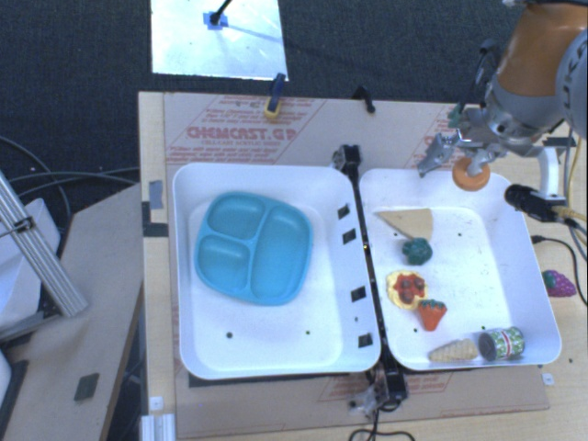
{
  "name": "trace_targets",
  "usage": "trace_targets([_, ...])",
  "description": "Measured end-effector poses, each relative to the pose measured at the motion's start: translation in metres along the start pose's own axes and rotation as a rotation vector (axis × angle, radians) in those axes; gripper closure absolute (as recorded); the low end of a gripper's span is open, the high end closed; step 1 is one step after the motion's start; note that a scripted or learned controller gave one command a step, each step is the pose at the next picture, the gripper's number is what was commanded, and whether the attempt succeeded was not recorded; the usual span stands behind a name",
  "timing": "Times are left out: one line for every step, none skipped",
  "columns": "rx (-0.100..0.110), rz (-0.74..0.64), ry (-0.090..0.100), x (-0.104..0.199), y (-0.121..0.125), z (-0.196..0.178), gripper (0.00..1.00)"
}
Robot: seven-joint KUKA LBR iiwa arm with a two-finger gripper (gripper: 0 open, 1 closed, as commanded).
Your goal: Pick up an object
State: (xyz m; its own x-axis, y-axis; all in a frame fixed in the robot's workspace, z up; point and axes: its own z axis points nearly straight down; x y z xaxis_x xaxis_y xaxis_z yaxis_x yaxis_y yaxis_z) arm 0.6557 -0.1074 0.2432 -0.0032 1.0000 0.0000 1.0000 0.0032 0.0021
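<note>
We see a round orange disc-shaped toy (471, 175) grasped between the fingers of the grey two-finger gripper (469, 165), above the far rim of the right shallow white plastic bin (528, 246). Inside that bin lies a tan wedge (409, 221).

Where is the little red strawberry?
The small red toy strawberry sits in the right white bin, toward its front, just below the round pizza-like toy and above the cone-shaped toy.

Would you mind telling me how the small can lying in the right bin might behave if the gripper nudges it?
The can lies on its side, so it would probably roll. It looks small, likely light, and rests near the bin's wall, which may stop it.
</note>
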Motion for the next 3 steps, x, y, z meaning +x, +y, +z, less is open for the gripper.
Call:
trace_targets([0.009,0.009,0.005,-0.103,0.002,0.120,0.00])
trace_targets([-0.007,-0.006,0.006,-0.094,-0.028,0.138,0.00])
trace_targets([0.002,-0.007,0.003,-0.003,-0.045,0.134,0.00])
